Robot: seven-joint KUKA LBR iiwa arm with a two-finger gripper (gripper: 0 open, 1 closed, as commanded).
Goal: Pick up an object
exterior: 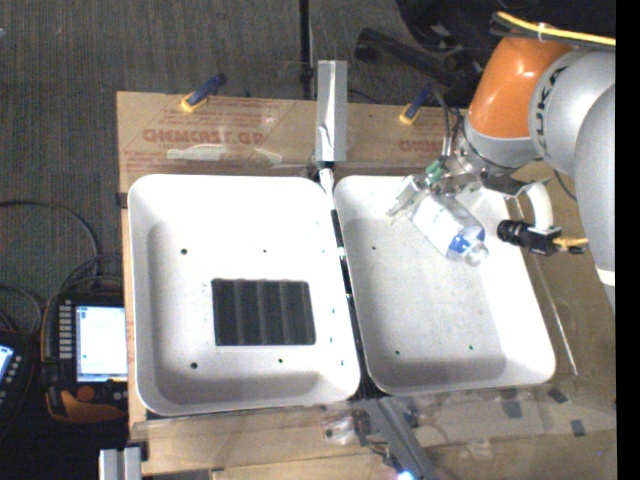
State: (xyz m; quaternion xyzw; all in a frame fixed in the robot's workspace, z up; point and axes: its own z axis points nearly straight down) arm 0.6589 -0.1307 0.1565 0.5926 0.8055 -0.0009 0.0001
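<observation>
Gripping a clear plastic bottle (449,228) over the right bin (455,353).
Gripper (437,183) fingers clasp the bottle's upper end; its blue-capped end tilts down-right, beneath the pincer.

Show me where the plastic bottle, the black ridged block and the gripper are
plastic bottle (450,230): camera view, on its clear body, right bin.
black ridged block (263,312): camera view, on its ribbed top, left bin.
gripper (432,180): camera view, between its fingertips, at the bottle's upper end.
</observation>
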